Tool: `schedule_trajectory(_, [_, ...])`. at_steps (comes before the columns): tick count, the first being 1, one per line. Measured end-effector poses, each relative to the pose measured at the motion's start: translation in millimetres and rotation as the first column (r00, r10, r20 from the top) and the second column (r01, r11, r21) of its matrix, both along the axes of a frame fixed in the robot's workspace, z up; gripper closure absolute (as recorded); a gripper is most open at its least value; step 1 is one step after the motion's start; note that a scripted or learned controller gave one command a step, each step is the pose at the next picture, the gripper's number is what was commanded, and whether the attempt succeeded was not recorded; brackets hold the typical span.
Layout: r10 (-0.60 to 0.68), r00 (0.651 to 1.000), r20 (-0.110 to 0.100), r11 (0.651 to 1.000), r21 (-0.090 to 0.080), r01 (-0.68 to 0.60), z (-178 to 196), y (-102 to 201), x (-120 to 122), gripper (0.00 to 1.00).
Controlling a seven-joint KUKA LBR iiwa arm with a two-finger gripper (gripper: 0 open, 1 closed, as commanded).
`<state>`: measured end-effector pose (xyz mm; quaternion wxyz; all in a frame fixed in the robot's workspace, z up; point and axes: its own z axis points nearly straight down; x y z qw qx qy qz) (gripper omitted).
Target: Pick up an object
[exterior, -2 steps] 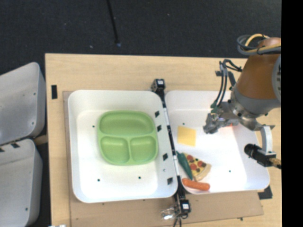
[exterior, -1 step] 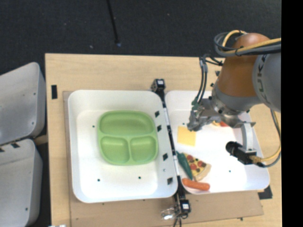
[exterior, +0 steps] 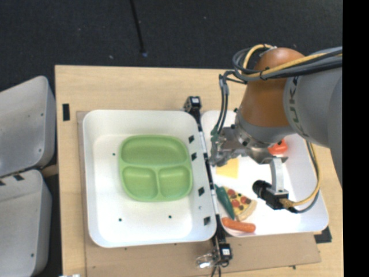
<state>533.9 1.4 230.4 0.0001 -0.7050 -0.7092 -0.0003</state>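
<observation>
Worktop [exterior: 144,85]: pale wood-look board, flat and matte, carrying both bins.
Arm [exterior: 314,105]: smooth grey casing with a glossy orange band above the wrist, reaching in over the right bin, cables looped around it.
Left bin [exterior: 104,212]: shallow white tray with rounded corners, smooth plastic.
Right bin [exterior: 302,212]: same white plastic, holding the small toy items; partly covered by the arm.
Green plate [exterior: 155,167]: matte green, rounded-square, split into three compartments; lies in the middle of the left bin.
Pincer [exterior: 222,152]: dark metal hardware low over the right bin's left edge, just above the yellow wedge; whether it is released or clenched I cannot tell, and nothing is visibly caught in it.
Pizza slice [exterior: 242,203]: flat toy triangle with red dots, near the bin's front.
Yellow wedge [exterior: 229,168]: cheese-like block, smooth, just beside the pincer; likeliest target.
Sausage [exterior: 239,226]: orange-red, rounded, at the front edge.
Green piece [exterior: 222,201]: slim, dark, beside the pizza slice.
Progress: approach looks made; the grasp and lift remain, judging by every item lying in the bins.
</observation>
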Motion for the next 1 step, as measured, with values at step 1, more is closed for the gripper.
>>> schedule_trajectory(1, [0.002,1.000,0.002,1.000,0.001,-0.002,15.2,51.7,-5.3,1.00])
